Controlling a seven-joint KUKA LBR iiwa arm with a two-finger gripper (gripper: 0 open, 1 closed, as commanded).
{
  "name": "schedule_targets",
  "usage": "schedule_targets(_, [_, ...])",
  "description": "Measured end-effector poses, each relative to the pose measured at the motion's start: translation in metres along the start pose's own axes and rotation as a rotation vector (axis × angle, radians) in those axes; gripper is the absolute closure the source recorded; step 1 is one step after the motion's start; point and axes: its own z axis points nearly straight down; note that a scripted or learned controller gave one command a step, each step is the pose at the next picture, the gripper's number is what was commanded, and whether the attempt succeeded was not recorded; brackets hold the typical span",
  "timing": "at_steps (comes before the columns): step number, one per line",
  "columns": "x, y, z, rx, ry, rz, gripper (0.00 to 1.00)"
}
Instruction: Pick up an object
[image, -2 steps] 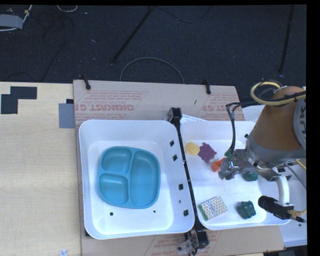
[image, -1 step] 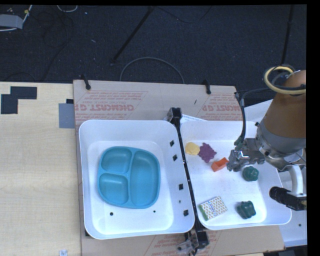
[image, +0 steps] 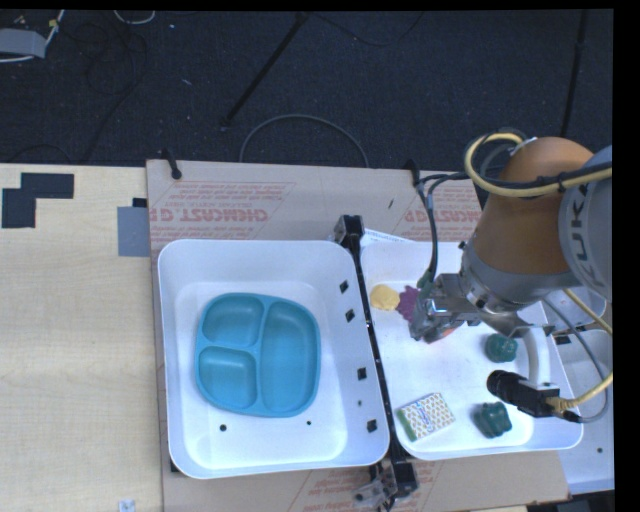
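My gripper (image: 432, 320) is low in the right bin (image: 455, 445), near its far left part. A small purple object (image: 408, 300) lies right at the gripper's left side, touching or nearly touching it. A yellow rounded object (image: 384, 296) sits just left of the purple one, by the bin's left wall. A teal round piece (image: 501, 347) lies to the right of the gripper, partly behind the arm. Another teal piece (image: 491, 419) and a flat patterned pad (image: 425, 415) lie at the near side of the bin.
In the left bin (image: 180, 290) lies a blue divided plate (image: 258, 353). A black divider rail (image: 362, 340) runs between the two bins. The arm's orange and grey wrist (image: 525, 225) hangs over the right bin's far right part.
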Motion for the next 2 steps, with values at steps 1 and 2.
schedule_targets(1, [0.053, 0.006, 0.014, 0.003, 0.0, 0.001, 1.0])
schedule_targets(2, [0.103, 0.014, 0.004, -0.001, -0.001, 0.001, 1.0])
